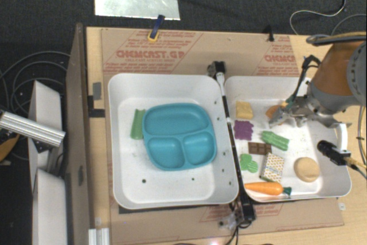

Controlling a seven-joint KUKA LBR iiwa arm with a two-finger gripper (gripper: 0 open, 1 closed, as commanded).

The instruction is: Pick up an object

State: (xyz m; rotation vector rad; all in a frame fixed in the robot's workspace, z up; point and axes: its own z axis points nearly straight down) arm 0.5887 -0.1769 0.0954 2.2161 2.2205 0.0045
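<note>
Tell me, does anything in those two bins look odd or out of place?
The carrot lies on the front rim of the right bin, not flat inside. In the left bin, a green piece sits wedged beside the blue tray.

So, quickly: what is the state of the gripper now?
Gripper: low over the right bin; open or closed cannot be told.

A teal divided plate and green strip are being shown in one white bin; an orange carrot, purple grapes and checkered packet in the other.
</note>
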